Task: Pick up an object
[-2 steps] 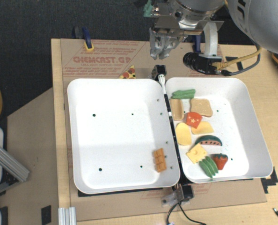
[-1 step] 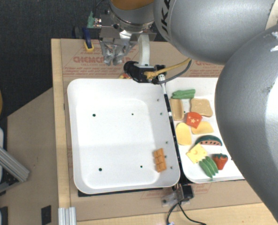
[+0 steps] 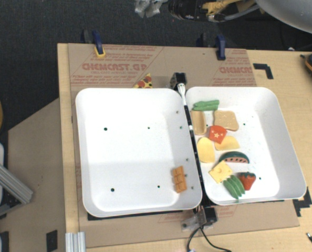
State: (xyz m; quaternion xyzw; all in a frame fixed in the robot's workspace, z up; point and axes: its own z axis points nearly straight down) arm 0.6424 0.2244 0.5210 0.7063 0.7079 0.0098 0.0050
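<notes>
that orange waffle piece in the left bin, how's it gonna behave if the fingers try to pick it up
The orange waffle piece looks like a small, flat, stiff toy, so probably light and unlikely to flop or roll. It lies close to the left bin's right wall, so it may slide against that wall if nudged. Being so thin, it may be hard to grasp.

Even overhead light falls on the bench, leaving the left bin [image 3: 135,151] brighter across its near half than its far half. The surrounding floor [image 3: 30,35] stays dark, and the frame's top edge is slightly soft.
</notes>
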